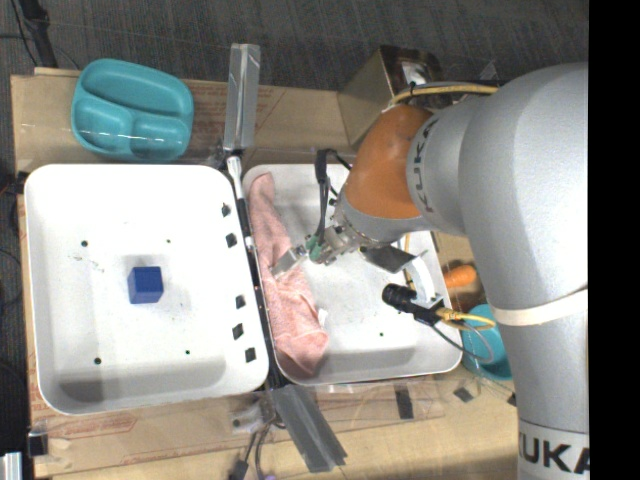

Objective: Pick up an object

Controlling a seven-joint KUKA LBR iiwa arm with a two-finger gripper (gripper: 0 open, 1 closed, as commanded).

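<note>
A pink cloth [287, 288] lies crumpled along the left wall of the right bin [400, 360]. A small blue cube [146, 284] sits on the floor of the left bin [60, 208], left of its middle. My gripper [300, 255] hangs over the right bin, its tip right at the cloth's right edge near the cloth's middle. The grey arm and its orange band cover most of the right bin's far and right side. Whether the cloth is between the fingers cannot be made out.
A teal moulded tray [132, 108] rests on the bench behind the left bin. A metal divider bar [240, 98] runs between the bins. An orange object [462, 275] and a teal one [487, 343] lie at the right bin's right edge, beside cables.
</note>
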